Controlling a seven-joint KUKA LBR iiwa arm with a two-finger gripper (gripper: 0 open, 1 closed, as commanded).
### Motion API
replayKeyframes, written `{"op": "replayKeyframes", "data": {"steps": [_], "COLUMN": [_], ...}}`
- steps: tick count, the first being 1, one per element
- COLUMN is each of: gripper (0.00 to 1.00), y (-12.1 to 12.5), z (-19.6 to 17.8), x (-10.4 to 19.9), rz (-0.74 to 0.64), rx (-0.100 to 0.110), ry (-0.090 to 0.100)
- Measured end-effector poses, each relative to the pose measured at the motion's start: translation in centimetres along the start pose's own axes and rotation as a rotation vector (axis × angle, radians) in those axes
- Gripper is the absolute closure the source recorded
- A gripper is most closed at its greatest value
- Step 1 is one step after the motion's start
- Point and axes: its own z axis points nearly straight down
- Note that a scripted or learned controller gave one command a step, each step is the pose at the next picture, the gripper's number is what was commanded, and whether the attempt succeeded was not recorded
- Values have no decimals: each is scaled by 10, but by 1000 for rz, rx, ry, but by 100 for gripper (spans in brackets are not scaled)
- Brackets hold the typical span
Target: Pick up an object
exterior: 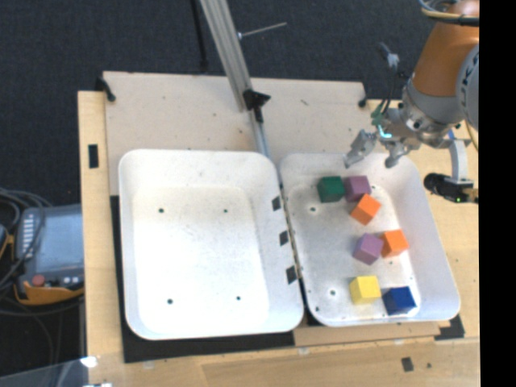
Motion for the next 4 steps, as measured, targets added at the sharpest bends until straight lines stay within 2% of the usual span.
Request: {"op": "replayKeyframes", "data": {"steps": [1,2,3,4], "gripper": [0,0,0,0], "y": [1,-4,-3,2], "z": [-3,53,90,98], "x": [0,-10,-15,-16], "rz": [-3,2,0,-1], "rx": [-4,0,-17,-28], "ry": [-3,-2,-4,-6]}}
